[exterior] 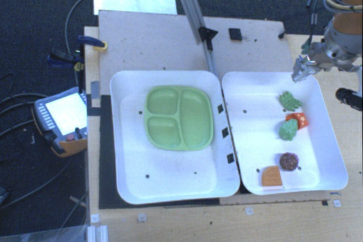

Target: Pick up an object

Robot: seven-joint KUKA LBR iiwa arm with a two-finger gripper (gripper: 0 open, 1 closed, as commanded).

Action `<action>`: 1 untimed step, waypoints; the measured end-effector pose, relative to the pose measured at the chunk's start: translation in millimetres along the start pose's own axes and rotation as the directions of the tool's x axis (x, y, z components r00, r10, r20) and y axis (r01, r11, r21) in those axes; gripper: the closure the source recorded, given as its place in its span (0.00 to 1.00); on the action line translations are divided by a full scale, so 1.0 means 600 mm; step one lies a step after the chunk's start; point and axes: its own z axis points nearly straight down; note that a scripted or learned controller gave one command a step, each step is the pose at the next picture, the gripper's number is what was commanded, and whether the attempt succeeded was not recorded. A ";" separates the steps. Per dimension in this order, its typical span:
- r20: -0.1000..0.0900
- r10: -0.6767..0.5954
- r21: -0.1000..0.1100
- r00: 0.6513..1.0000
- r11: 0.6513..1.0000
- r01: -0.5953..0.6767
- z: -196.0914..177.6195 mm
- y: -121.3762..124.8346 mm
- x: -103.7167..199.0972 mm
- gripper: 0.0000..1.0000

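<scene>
My claw (pixel 299 71) over right bin (pixel 249 88) far rim, grip state unclear. Nearest target: green leafy piece (pixel 290 101), just nearward of claw, inside bin.

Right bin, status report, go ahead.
Pincer at right bin's far right corner, nothing seen held. Five small items untouched in bin, nearest the dark green piece. Nothing in the way.

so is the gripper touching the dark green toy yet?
Apart. The camera view shows the gripper near the right bin's top edge, with bare white floor between it and the dark green toy.
</scene>
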 end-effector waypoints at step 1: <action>-0.003 -0.006 0.002 1.000 1.000 0.006 -0.009 0.017 0.101 1.00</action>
